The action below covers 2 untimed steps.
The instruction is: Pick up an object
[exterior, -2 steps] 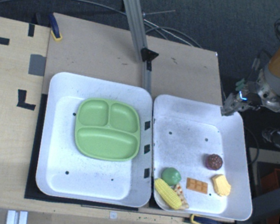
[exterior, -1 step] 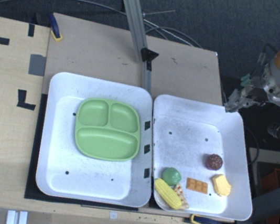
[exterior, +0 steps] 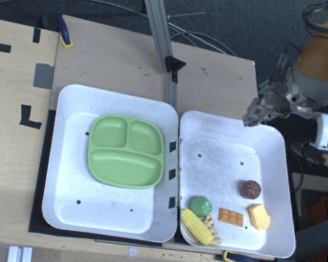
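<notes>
A grey pole (exterior: 161, 33) slants across the desk (exterior: 2, 131) toward the gap between the bins. The left bin (exterior: 52, 202) holds a green divided plate (exterior: 127, 151). In the right bin (exterior: 281, 172), near its front edge, lie a corn cob (exterior: 198, 227), a green ball (exterior: 200, 205), an orange waffle (exterior: 230, 217), a dark red ball (exterior: 251, 188) and a yellow piece (exterior: 259, 216). The hand (exterior: 255, 116) hangs over that bin's far right corner, well apart from them; whether it is wide or narrow I cannot tell.

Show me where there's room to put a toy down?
Right bin: the upper floor is bare, above the ball. Left bin: a bare strip below the green plate. Crowded: the right bin's lower edge, with corn, green ball, cracker, yellow piece.
</notes>
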Each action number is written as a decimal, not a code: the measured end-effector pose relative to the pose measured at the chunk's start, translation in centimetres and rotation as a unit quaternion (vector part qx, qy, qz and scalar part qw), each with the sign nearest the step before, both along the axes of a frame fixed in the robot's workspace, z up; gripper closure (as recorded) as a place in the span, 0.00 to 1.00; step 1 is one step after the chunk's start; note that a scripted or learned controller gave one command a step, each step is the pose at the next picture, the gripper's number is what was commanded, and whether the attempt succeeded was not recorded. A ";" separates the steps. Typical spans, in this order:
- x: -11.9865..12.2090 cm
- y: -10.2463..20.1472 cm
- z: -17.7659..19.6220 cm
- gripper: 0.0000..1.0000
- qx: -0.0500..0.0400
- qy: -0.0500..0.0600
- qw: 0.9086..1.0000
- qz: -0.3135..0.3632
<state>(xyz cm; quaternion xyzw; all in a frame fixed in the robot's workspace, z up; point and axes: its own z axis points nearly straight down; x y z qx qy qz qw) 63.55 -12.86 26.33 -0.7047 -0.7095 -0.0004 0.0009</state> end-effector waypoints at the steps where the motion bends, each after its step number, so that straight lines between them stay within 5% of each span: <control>1: -1.0 5.7 -1.3 1.00 0.000 0.001 1.000 0.000; 2: -1.0 11.4 -0.8 1.00 0.000 0.000 1.000 0.000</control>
